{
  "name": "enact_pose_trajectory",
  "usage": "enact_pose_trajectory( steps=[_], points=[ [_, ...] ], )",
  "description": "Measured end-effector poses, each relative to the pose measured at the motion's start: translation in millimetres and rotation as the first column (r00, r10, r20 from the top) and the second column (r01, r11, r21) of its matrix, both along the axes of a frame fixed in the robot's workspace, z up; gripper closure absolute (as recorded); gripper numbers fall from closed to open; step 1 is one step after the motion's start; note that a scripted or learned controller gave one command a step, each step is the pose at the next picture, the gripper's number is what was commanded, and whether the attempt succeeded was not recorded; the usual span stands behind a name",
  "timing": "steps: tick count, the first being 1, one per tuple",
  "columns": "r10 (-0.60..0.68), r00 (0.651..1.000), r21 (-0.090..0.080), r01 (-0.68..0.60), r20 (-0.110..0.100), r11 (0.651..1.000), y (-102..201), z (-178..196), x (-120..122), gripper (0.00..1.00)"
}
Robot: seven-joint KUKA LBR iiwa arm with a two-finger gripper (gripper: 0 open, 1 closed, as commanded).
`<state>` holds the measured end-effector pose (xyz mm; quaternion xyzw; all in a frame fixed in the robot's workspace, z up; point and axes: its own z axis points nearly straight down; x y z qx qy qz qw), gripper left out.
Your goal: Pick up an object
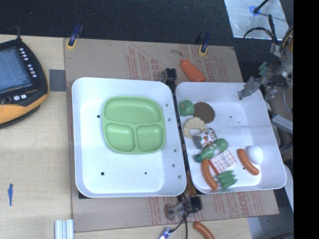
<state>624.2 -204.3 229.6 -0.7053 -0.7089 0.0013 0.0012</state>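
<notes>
The right white bin [239, 111] holds several toy foods: a green ball [186, 107], a brown disc [204, 112], a beige ridged piece [193, 127], a small grey and red can [204, 137], a green bottle shape [212, 149], a red-and-white packet [224, 161], two orange sausages [209, 174] [247, 162], a white egg [255, 154] and a green leafy piece [227, 179]. My gripper [249, 89] hangs over that bin's far right corner, well away from the pile, with nothing seen in it.
The left bin [87, 148] carries a green divided plate [133, 124]. An orange carrot [192, 71] lies on the cardboard behind the bins, and another orange piece [204, 229] lies in front. A teach pendant [20, 78] sits at the far left.
</notes>
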Motion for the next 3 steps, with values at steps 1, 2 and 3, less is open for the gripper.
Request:
enact_pose_trajectory(
  steps=[1,2,3],
  points=[
    [-0.001,1.000,0.000,0.001,0.001,1.000,68,-109,-67,0.00],
    [-0.001,1.000,0.000,0.001,0.001,1.000,79,-138,-4,0.00],
    [-0.001,1.000,0.000,0.001,0.002,1.000,66,-137,31,0.00]
  ],
)
